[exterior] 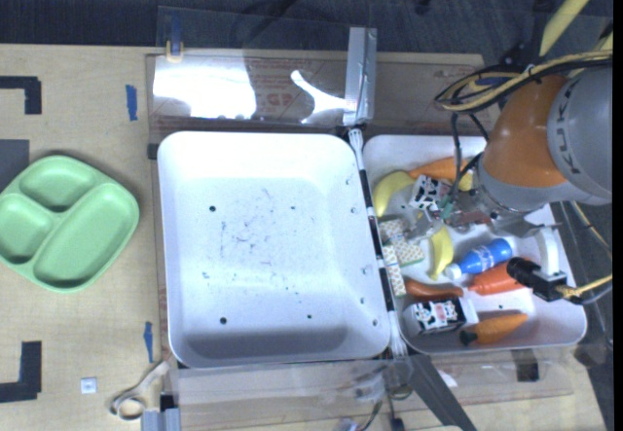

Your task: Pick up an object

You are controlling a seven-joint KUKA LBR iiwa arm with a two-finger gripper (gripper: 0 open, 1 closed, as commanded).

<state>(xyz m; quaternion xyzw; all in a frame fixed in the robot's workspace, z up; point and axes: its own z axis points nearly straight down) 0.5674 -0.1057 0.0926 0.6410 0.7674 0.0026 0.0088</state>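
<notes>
The arm reaches in from the right and bends down over the right bin, its gripper low among the clutter; how it is set cannot be told. Just beside it lie a banana and a blue bottle, with carrots nearer the front.

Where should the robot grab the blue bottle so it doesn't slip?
Probably around the middle of the blue bottle, coming straight down from above. It lies on its side in the right bin, slanting, so its round body faces up. The fingers should close across its narrow width; a banana crowds one end.
</notes>
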